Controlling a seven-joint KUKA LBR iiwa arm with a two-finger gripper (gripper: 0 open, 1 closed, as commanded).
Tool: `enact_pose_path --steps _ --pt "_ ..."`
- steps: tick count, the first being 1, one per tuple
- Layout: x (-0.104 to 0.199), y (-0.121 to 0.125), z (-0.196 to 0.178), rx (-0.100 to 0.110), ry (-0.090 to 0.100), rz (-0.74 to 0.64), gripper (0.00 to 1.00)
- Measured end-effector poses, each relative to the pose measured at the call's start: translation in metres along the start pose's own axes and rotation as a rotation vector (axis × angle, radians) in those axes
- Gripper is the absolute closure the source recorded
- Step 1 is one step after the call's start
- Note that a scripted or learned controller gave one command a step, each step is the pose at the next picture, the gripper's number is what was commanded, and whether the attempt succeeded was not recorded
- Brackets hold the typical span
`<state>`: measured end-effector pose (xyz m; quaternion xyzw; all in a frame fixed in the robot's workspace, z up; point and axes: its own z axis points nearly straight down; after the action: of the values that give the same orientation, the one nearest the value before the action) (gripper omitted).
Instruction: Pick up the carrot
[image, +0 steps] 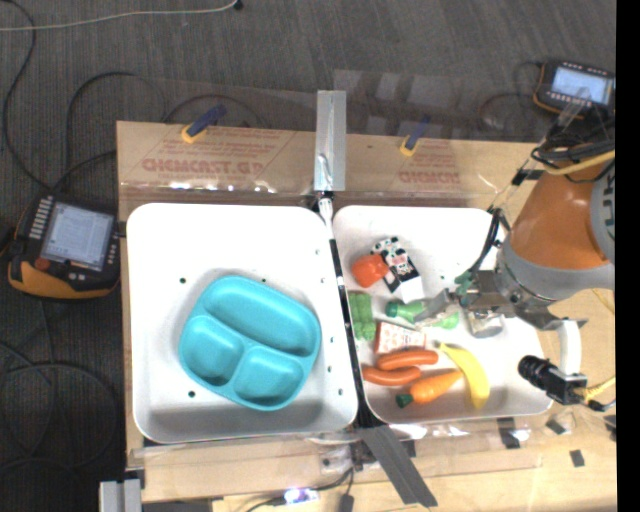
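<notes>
The carrot (436, 387) lies near the front of the right bin (455, 225), orange with a green stub at its left end, tilted slightly upward to the right. It touches the banana (468, 372), which curves along its right side, and sits just under a red sausage-like piece (405, 359) and another orange one (390, 376). The jaws (484, 318) hang over the same bin, above and to the right of the carrot, apart from it, with the banana's upper end between them; whether they stand open or closed I cannot tell from here, and nothing shows between them.

Further back in that bin are a small black-and-white cow figure (394, 262), an orange-red piece (368, 268) and some green bits (362, 315).

The left bin (160, 235) holds a turquoise divided plate (250, 340). Both bins rest on a brown wooden table (230, 155), with blue-and-yellow clamps (203, 122) at its far edge. Dark carpet surrounds it, crossed by cables, and a handheld control pendant (65, 247) lies on the floor at the left.
</notes>
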<state>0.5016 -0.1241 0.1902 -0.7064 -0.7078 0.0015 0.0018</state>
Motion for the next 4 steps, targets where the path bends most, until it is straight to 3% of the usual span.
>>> enact_pose_path --steps 1,2,3,4 --pt "0.043 -0.019 0.008 0.003 0.000 0.679 0.00" --pt "-0.017 -0.020 -0.042 0.000 -0.004 1.193 0.00" --pt "-0.006 -0.016 0.098 -0.009 0.004 1.173 0.00" --pt "-0.006 -0.019 0.091 -0.001 -0.001 1.173 1.00"
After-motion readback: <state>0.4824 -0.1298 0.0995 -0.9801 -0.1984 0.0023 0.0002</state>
